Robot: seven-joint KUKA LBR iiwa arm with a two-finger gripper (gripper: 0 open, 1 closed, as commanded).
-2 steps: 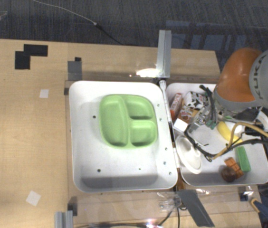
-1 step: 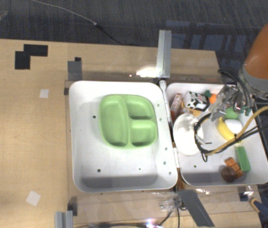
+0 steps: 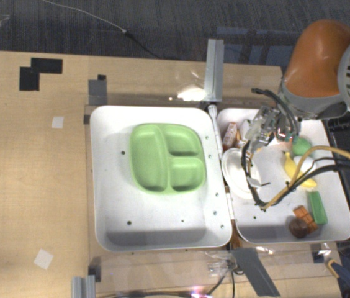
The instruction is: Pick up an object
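Note:
My gripper [image 3: 263,128] hangs over the back middle of the right bin [image 3: 344,227], below the orange band of the arm [image 3: 316,58]. Cables drape from it across the bin. Under and left of it lies a white bowl [image 3: 234,174]. A small red-brown packet [image 3: 229,135] sits at the bin's back left corner. A round green piece [image 3: 300,146] and a yellow banana-like piece [image 3: 297,170] lie just right of the gripper. A green block [image 3: 316,208] and a brown lump [image 3: 301,223] rest near the front right corner. Nothing shows as held.
The left bin [image 3: 110,228] holds a green divided plate [image 3: 166,157] near its middle. A metal post [image 3: 213,73] stands behind the gap between the bins. Wooden bench top [image 3: 32,185] stretches to the left.

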